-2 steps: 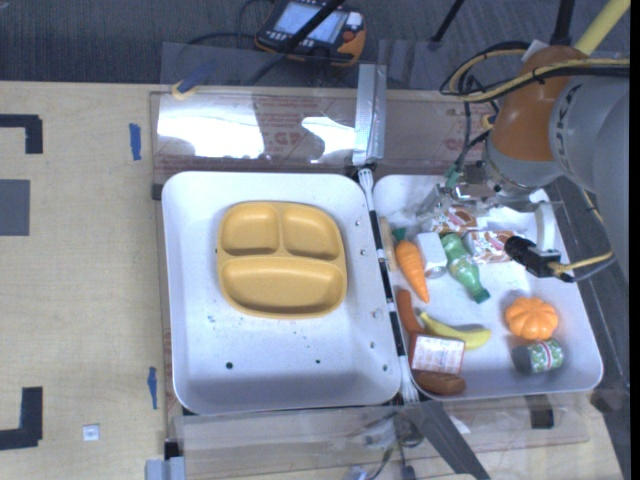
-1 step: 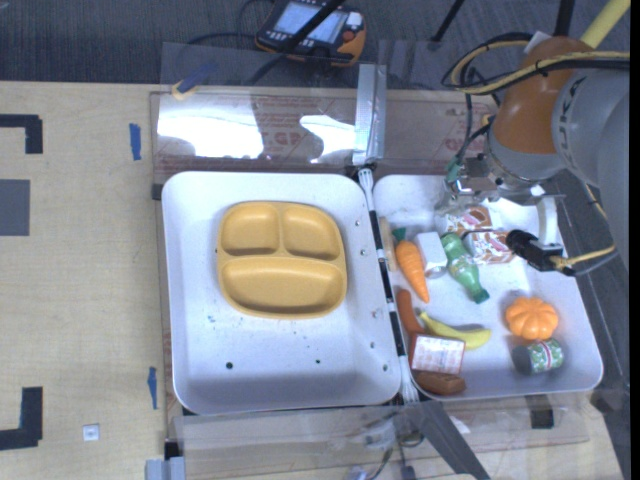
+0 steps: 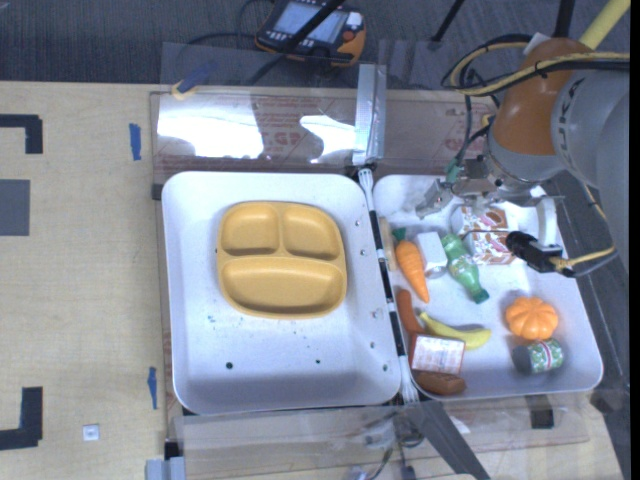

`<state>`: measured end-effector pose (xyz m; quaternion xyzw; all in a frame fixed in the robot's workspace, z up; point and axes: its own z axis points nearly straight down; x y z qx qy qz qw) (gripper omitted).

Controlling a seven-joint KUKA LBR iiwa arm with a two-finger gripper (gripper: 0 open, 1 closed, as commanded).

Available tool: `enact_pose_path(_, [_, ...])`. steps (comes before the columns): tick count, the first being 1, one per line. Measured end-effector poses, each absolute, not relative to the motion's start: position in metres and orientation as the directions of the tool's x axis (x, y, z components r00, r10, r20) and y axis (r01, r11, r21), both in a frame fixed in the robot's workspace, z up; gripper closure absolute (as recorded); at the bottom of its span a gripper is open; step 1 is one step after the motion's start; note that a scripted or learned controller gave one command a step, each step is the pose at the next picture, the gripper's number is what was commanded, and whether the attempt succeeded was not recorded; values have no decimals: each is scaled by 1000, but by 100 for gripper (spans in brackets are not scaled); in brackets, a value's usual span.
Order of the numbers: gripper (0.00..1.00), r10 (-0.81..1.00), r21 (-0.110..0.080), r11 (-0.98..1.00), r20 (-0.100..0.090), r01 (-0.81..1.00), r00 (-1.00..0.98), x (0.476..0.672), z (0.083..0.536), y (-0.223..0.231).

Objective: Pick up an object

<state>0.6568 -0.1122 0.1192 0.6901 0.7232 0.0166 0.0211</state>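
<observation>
Camera view showed the gripper (image 3: 447, 190), its state impossible to tell, above the right bin (image 3: 580, 343) near a light, slippery green bottle (image 3: 463, 268), probably best pinched across its middle.

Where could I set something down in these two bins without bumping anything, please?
The left bin has bare floor in front of and beside the yellow divided plate. The right bin is crowded: carrot, banana, green bottle, small pumpkin and can, with the arm over its far end.
</observation>
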Motion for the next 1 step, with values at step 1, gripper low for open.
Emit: enact_pose_path(1, [0,998,36,67,-12,997,-67,622,109,-145])
